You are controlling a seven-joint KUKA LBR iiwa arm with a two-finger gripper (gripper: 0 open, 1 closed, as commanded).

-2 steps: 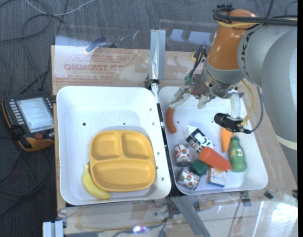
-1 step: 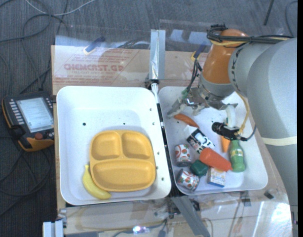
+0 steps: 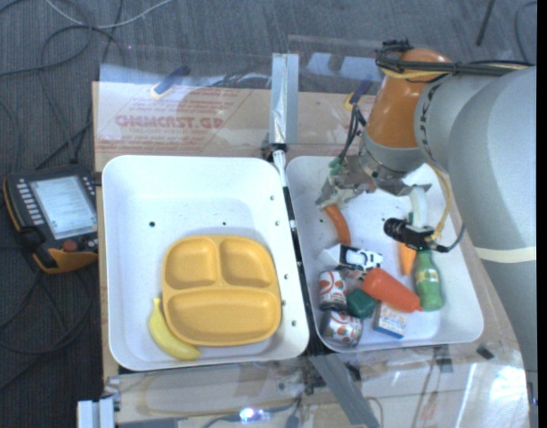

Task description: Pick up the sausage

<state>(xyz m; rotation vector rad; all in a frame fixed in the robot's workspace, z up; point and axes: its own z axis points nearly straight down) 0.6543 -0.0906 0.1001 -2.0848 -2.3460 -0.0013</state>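
The sausage [image 3: 339,225] lies in the right bin [image 3: 461,324], in its upper left part, a short orange-red piece slanting from upper left down to lower right on the white floor. Its upper end sits right under the end effector [image 3: 338,194], whose metal fingers point down at it just right of the frame's centre; whether those fingers are apart or together cannot be told, since they are small and partly hidden by the wrist. The sausage is not seen lifted between them.

The arm [image 3: 487,141] fills the upper right of the frame, grey, with its orange band [image 3: 396,105] above the wrist.

Lower in the same bin the other things crowd together. A small black and white toy car [image 3: 360,258] lies just below the sausage. Below that are two round patterned cans [image 3: 332,286], one above the other near the bin's left wall. An orange carrot-shaped piece [image 3: 391,291] slants across the middle, with a dark green block [image 3: 362,303] beside it and a blue box [image 3: 391,323] just under it. A green bottle [image 3: 427,283] stands at the right of this group.

The left bin [image 3: 131,194] holds a yellow divided plate [image 3: 222,290] in its lower middle, and a banana [image 3: 169,333] lies against the plate's lower left edge.

At the far left of the frame a handheld control pendant [image 3: 53,212] rests beside the surface.
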